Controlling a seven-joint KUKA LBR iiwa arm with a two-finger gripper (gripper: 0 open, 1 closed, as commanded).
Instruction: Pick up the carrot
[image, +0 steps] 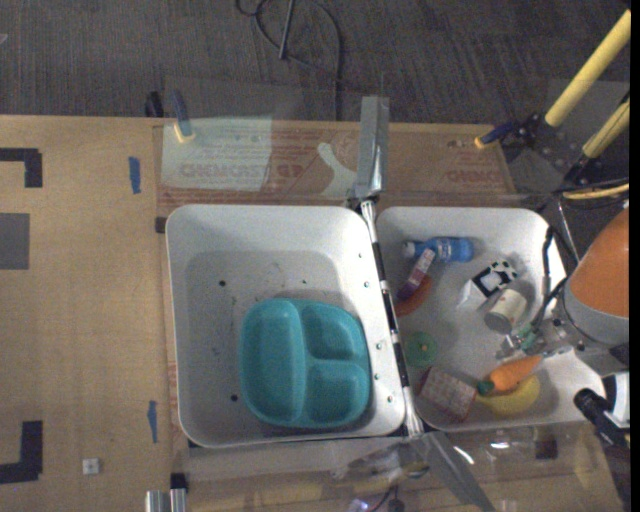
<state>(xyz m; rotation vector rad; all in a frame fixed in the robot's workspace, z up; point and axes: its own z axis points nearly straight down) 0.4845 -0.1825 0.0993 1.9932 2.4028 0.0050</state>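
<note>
At the lower right of the frame the carrot (513, 372) lies tilted across a yellow banana (512, 398) in the right bin (455, 222), the gripper (530, 345) poised just above its upper end for a grasp, its opening unreadable.

A robotics laboratory test bench, seen from above: a grey industrial arm (600, 290) with an orange band reaches in over two shallow white bins (200, 260) set side by side on a plywood bench (80, 300). Blue tape strips (134, 175) and black corner markers (25, 168), well to the left of the gripper (530, 345), mark out the board. Loose cables (300, 30) trail across grey carpet (120, 50) beyond the bench, and yellow-handled clamps (590, 70) stand above the gripper, past the bins' far edge.
</note>
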